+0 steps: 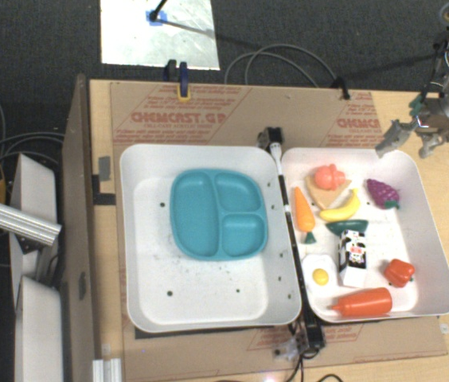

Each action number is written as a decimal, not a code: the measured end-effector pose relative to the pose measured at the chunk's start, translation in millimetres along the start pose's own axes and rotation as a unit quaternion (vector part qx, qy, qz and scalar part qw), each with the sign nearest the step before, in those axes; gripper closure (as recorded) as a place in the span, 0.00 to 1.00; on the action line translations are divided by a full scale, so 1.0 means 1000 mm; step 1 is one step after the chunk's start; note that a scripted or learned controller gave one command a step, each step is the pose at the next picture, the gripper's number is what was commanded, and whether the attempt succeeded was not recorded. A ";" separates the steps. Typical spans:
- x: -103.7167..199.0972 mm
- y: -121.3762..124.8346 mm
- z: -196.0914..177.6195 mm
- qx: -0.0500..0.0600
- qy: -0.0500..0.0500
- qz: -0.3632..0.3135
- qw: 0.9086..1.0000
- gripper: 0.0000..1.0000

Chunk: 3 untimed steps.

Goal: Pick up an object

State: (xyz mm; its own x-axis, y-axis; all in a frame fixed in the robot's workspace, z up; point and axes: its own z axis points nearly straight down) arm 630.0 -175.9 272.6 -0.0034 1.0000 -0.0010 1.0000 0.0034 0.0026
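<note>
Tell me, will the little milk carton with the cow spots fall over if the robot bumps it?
Probably, if it is standing. The milk carton looks taller than it is wide, so a sideways nudge could tip it. It is boxy, so it likely won't roll. The sausage and fried egg sit close by and might get shoved.

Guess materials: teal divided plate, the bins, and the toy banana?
Teal divided plate: looks like molded plastic, matte, uniform color with soft rounded compartment edges. Bins: likely thin white plastic, slightly glossy, rounded corners and shallow formed walls. Toy banana: probably plastic, smooth, flat yellow; could be rubber, the look leaves it open.
</note>
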 end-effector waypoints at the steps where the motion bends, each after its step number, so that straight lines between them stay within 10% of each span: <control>1: 0.037 -0.019 0.134 0.005 0.002 -0.002 1.000 0.00; 2: 0.040 0.036 0.188 -0.002 0.001 -0.002 1.000 0.00; 3: 0.039 0.038 0.170 -0.006 0.000 -0.002 1.000 1.00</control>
